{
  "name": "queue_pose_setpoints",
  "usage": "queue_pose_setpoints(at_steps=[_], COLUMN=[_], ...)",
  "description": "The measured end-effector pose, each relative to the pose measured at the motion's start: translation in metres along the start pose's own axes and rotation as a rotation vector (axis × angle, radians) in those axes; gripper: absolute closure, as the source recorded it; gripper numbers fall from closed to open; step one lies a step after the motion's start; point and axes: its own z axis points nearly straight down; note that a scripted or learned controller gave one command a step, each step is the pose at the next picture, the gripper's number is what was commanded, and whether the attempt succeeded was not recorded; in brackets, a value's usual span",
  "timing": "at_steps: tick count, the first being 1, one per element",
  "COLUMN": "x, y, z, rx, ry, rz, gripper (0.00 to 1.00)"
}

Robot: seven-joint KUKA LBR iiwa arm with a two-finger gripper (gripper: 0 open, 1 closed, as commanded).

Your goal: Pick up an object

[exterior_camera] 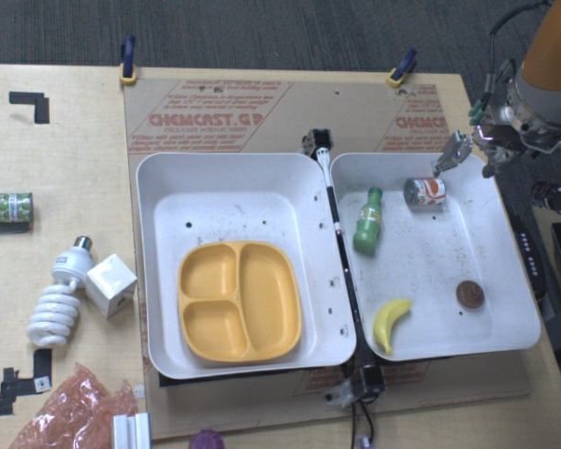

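Observation:
The right bin [505,251] holds a green bottle [367,221] lying near its left wall, a small silver can with an orange label [424,192] on its side at the far edge, a yellow banana [390,323] at the near left and a brown round disc [469,294] at the near right. A yellow divided plate [239,300] lies in the left bin [159,251]. My gripper [472,155] hangs over the right bin's far right corner, just right of the can and above it. It is open, with nothing between its fingers.
A black divider rail [335,223] runs between the bins. On the bench to the left lie a spiral light bulb [58,299], a white cube [110,283], a small green can [10,209] and a red mesh bag [75,410]. Clamps [127,59] hold the board's far edge.

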Motion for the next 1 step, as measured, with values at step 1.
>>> queue_pose_setpoints(at_steps=[1], x=[0.0352], y=[0.0094], z=[0.1479], rx=[0.0], ry=[0.0], rz=[0.0], gripper=[0.0])
